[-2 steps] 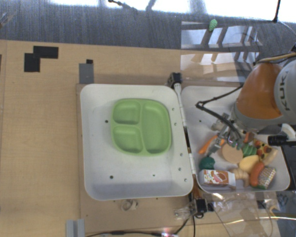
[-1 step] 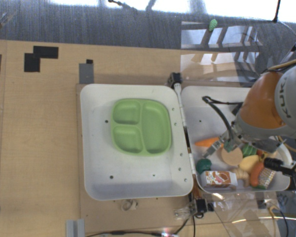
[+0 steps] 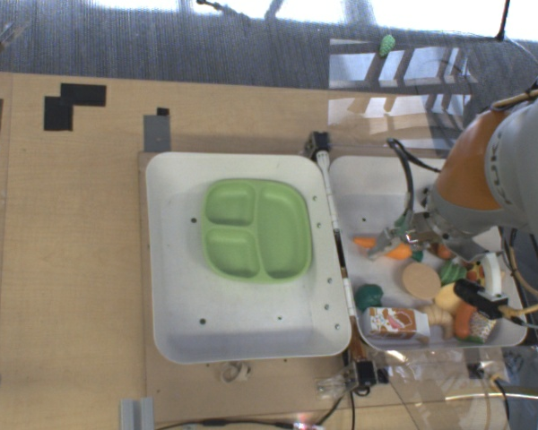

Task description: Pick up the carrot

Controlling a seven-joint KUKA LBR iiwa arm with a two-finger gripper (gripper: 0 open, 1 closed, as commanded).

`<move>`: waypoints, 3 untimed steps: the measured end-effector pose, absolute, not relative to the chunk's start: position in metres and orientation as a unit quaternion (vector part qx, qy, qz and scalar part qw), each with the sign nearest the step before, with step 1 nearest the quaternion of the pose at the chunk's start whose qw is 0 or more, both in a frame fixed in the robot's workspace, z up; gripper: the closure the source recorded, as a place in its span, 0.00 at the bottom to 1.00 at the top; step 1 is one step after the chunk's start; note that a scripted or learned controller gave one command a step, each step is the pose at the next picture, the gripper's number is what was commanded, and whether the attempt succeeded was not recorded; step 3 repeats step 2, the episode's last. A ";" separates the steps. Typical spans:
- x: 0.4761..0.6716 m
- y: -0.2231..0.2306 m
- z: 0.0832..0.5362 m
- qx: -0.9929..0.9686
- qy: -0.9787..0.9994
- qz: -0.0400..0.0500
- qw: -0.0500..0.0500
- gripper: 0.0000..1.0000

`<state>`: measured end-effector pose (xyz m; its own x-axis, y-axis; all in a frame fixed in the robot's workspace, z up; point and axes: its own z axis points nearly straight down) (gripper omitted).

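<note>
Carrot (image 3: 398, 252), centre-right of frame, lying beside claw (image 3: 396, 237); claw state impossible to tell. Risk: nudging crowded neighbours, e.g. tan disc (image 3: 421, 281), or gripping wrong orange piece (image 3: 365, 242).

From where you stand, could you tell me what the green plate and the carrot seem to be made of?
Green plate: likely moulded plastic, matt to satin, judging by its even colour and soft-edged compartments. Carrot: probably a plastic toy, uniformly bright orange, though it is too small to be sure.
</note>
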<state>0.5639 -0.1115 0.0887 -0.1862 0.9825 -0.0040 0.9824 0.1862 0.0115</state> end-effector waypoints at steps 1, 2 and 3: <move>0.568 -0.110 0.102 0.634 0.774 0.006 0.009 1.00; 0.549 -0.030 0.237 0.656 0.755 0.008 0.007 1.00; 0.549 -0.030 0.237 0.656 0.755 0.008 0.007 1.00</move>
